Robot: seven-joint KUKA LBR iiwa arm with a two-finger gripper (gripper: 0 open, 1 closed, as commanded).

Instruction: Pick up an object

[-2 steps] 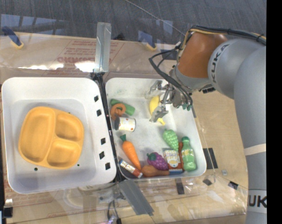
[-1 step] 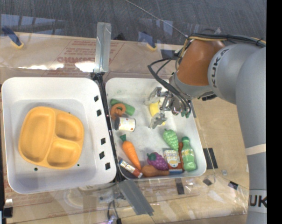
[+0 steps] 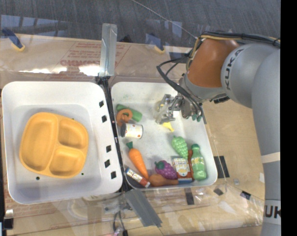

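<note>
Your gripper [image 3: 164,113] low in the right bin [image 3: 153,88], far half, you cannot tell its grasp state, small yellow piece [image 3: 167,127] just beneath it, carrot [image 3: 137,162], grapes [image 3: 165,169] and green bottle [image 3: 198,163] nearer, yellow tray [image 3: 53,144] in left bin [image 3: 13,92].

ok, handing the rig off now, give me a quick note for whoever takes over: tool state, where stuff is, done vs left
Tool: low in the right bin, upper middle, right over a small yellow piece. Can't tell if its fingers are open or shut, and no object is visibly held.
Right bin items: carrot, purple grapes, green bottle, bumpy green piece, small white cup, orange-and-green piece by the left wall.
Left bin: yellow divided plate.
Done: arm is down in the bin.
Left: a confirmed grasp and lift; nothing is picked up yet.
</note>
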